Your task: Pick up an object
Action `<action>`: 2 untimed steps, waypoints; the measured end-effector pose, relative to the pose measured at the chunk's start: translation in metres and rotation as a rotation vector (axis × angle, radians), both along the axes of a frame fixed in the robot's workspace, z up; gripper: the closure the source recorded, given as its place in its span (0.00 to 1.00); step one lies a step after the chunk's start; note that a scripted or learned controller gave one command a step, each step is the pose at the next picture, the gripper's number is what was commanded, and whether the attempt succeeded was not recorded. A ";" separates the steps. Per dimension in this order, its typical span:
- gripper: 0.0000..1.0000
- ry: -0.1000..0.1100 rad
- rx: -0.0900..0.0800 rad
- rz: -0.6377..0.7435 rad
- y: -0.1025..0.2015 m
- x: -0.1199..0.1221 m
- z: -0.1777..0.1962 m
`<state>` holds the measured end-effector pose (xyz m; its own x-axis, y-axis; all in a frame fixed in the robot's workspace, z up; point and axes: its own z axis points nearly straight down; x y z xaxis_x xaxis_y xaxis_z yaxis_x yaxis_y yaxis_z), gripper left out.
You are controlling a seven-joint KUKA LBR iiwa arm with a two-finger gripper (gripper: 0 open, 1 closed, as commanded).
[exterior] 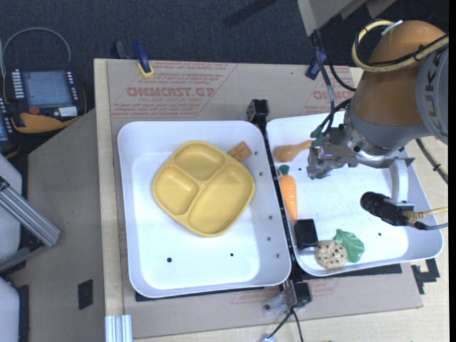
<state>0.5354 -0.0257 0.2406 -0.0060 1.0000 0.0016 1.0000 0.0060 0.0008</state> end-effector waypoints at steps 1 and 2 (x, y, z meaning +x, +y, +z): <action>1.00 0.005 0.001 0.000 0.055 -0.006 -0.015; 1.00 0.006 0.000 0.000 0.108 -0.012 -0.026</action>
